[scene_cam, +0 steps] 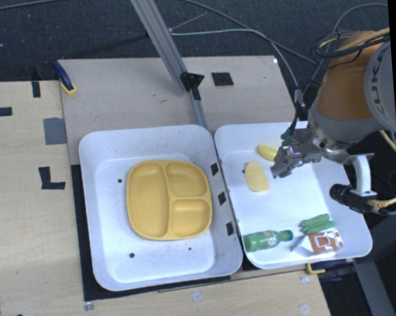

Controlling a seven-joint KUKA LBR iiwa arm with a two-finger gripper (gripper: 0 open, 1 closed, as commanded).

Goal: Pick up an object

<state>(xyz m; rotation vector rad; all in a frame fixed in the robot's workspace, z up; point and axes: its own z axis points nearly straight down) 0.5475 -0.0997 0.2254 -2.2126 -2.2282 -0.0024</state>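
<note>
Taking the right bin [337,197] as the landmark and starting at its near edge: a green bottle [267,238] lies on its side by the near left corner, and just right of it sits a small orange-and-white packet [323,241] with a green piece [316,222] touching its far side. These three lie loose along the near wall, apart from the gripper.

Toward the middle of the bin, a pale yellow lump [257,177] rests flat on the floor. Just beyond it, nearer the far wall, a smaller bright yellow piece [266,152] lies partly under the gripper [285,165].

The gripper hangs low between these two yellow things, its dark tip close to both, likely placed there to try one of them. Nothing is visibly pinched, and I cannot tell whether the claw is spread or pressed together. No object is yet lifted; all rest in the bin.

Left of the right bin, the left bin [105,195] carries a yellow divided plate [168,198], lying flat in its middle, well away from the arm.
</note>
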